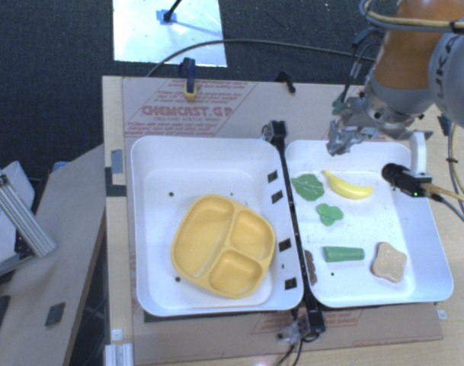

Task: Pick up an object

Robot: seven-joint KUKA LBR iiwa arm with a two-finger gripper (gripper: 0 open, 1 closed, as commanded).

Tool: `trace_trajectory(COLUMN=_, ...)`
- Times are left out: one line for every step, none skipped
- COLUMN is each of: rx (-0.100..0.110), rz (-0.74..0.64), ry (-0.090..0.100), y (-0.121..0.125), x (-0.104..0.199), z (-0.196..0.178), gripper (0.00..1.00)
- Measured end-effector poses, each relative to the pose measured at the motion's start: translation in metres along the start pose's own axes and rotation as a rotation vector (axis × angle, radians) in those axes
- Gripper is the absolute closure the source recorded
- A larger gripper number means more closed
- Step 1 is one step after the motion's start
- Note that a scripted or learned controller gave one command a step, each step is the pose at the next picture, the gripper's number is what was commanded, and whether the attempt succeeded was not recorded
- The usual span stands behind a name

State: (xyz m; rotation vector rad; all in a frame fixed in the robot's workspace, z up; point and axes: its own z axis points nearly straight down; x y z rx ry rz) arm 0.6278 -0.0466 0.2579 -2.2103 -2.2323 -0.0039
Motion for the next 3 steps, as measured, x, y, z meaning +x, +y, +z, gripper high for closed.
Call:
trace_trajectory(rx=0.002, rz=0.001, ry=0.000, y=-0.016, x=0.047, z=0.007, gripper=1.00)
trace_trajectory(rx=0.002, rz=0.000, ry=0.001, y=-0.022, x=0.108, z=0.023, gripper=1.00)
trace_trajectory(rx=0.001, rz=0.000, ry=0.000, y=-0.029, x=0.155, z=0.020, gripper=1.00)
